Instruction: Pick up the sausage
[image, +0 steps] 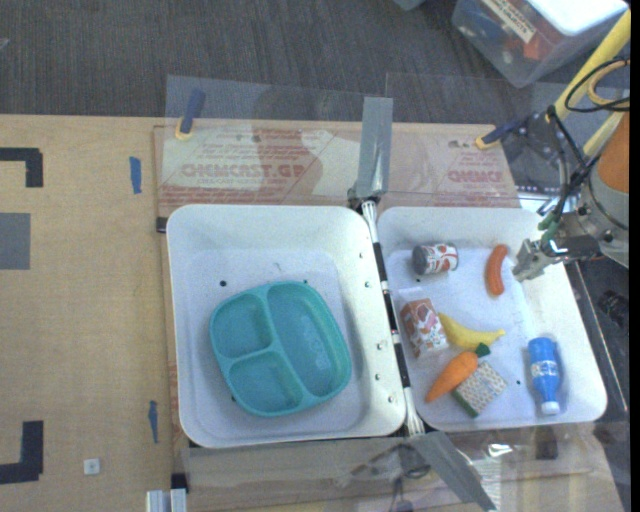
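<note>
Nearest the camera, along the front of the right-hand shallow white bin (585, 400), lie a blue plastic bottle (543, 373), a small speckled green-edged block (479, 389) and an orange toy carrot (452, 374) that touches it. Behind these rest a yellow toy banana (469, 332) and a small printed carton (422, 327), crowded close together as loose things tend to settle. The left bin (190, 250) holds a teal three-compartment plastic tray (280, 346), likely a place for sorted goods. Further back a small red-and-white can (436, 259) lies on its side. Near it, well clear of the other items, the short orange-red toy sausage (495, 271) lies on the bin floor, roughly upright in the view. The gripper (530, 262) sits just right of the sausage, apparently lined up to approach; whether its fingers are spread or pressed together I cannot tell, and nothing is seen between them. The sausage is not yet lifted.
</note>
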